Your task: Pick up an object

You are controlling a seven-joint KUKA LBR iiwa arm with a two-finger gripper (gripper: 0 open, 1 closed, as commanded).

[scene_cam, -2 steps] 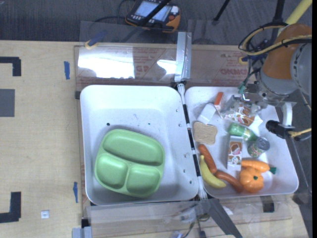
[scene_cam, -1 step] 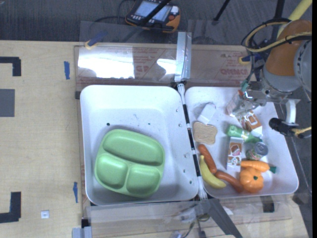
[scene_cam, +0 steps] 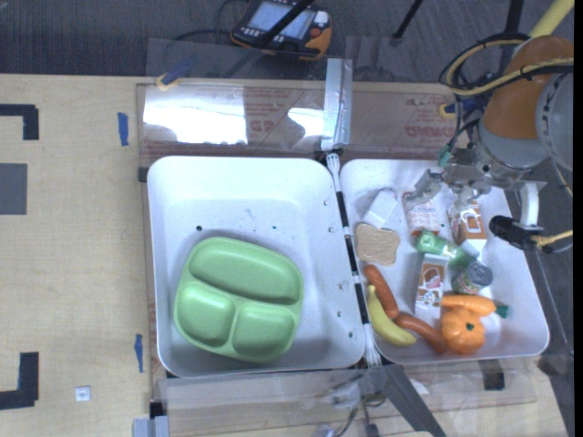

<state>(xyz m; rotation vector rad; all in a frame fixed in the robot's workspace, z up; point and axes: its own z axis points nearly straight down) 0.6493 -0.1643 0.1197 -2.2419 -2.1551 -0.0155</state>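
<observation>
My gripper (scene_cam: 453, 186) hangs over the far part of the right bin (scene_cam: 533, 321), just above two small snack packets (scene_cam: 422, 217) (scene_cam: 468, 222). Nothing shows as held in it. Below them in that bin lie a slice of bread (scene_cam: 377, 242), a green tube (scene_cam: 435, 242), a small carton (scene_cam: 430, 283), a can (scene_cam: 472, 276), a carrot (scene_cam: 470, 305), an orange (scene_cam: 463, 334), a banana (scene_cam: 386, 320) and two red sausages (scene_cam: 382, 289) (scene_cam: 421, 328). A white packet (scene_cam: 383, 209) lies at the bin's far left.
The left bin (scene_cam: 237, 194) holds a green divided plate (scene_cam: 239, 297) in its near half. A metal divider (scene_cam: 335, 103) and clear panels stand behind the bins. Cables and the arm's orange band (scene_cam: 533, 71) crowd the far right.
</observation>
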